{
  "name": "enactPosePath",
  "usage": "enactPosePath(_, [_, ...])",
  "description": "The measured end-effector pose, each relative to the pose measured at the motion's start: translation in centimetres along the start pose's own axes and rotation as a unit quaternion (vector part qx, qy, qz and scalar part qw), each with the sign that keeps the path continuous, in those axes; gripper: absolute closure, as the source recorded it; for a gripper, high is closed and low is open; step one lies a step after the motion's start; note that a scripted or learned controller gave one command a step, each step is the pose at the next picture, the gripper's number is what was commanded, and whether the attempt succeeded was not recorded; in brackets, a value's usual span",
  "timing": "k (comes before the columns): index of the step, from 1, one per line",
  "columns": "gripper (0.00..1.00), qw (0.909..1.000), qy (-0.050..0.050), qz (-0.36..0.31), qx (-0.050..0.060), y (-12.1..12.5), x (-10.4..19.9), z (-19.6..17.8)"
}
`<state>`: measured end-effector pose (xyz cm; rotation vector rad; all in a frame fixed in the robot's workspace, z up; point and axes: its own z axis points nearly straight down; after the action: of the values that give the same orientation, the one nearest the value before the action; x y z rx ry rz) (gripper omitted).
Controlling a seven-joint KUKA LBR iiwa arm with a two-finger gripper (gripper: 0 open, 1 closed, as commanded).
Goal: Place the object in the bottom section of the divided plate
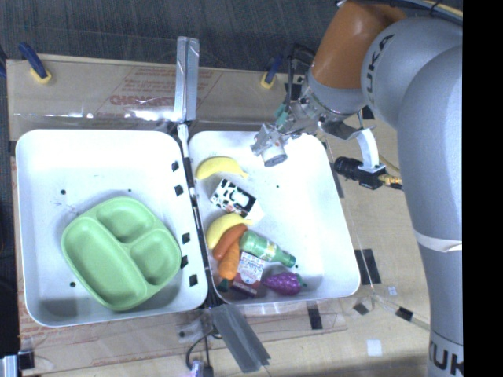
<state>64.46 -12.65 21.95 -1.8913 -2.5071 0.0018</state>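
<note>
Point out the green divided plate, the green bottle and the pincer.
green divided plate (94, 261), camera view, large compartment floor.
green bottle (266, 250), camera view, mid-body.
pincer (269, 149), camera view, between fingertips.

Counter: flat tan board surface with faint red print, seen at a slant from above. Two shallow white plastic bins sit directly on it, side by side and touching along a shared edge.

Right white bin: lies directly under the jaws, its far rim just below them.

Left white bin: well to the left of the jaws.

Grey metal strip: stands at the far end of the seam between the bins, left of the jaws.

Two blue clamps grip the far counter edge: one far left of the jaws, one just beside them.

Short black tape marks lie on the bare counter nearer the camera than the jaws, right of the right bin.
</note>
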Motion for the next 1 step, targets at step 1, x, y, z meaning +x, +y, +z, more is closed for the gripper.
enactPosePath(1, [1.00, 0.9962, 0.001, 0.087, 0.001, 1.70, 1.65, 5.52])
